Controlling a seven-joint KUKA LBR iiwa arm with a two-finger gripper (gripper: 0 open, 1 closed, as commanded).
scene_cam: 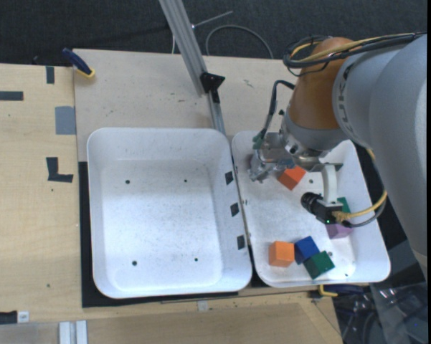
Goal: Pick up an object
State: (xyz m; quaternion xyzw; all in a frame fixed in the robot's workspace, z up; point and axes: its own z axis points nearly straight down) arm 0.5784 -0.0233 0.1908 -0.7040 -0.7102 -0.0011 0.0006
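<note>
The gripper (264, 165) hung low over the right bin (272, 213), near its left wall; whether it was open or closed could not be told. Just beside it lay an orange block (292, 177), tilted, apparently not gripped. Near the bin's front edge sat an orange cube (281, 253), a blue block (306, 248) and a green block (319, 264), clustered together. A purple block (338, 228) lay by the right rim. The left bin (158, 213) stood alongside on the bench (29, 213).
</note>
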